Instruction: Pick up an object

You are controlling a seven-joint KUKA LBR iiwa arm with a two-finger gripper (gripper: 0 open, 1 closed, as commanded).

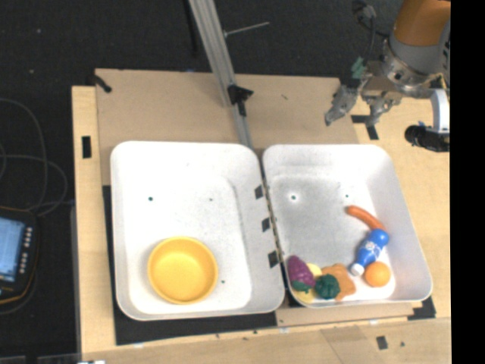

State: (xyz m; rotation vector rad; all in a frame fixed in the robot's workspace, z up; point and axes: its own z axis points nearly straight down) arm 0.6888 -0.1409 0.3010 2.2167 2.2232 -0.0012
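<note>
My gripper hangs above the back edge of the right bin, high over the bench, its two fingers spread apart with nothing between them. The right bin holds a cluster of small toys along its front right: an orange sausage-like piece, a blue and white bottle, an orange ball, a purple piece, a dark green piece and a tan piece. All lie well in front of the gripper. A yellow bowl sits in the left bin.
A slanted metal pole crosses the back of the bench down to the gap between the bins. A handheld screen lies off the bench at the left. A black fitting sits at the right edge.
</note>
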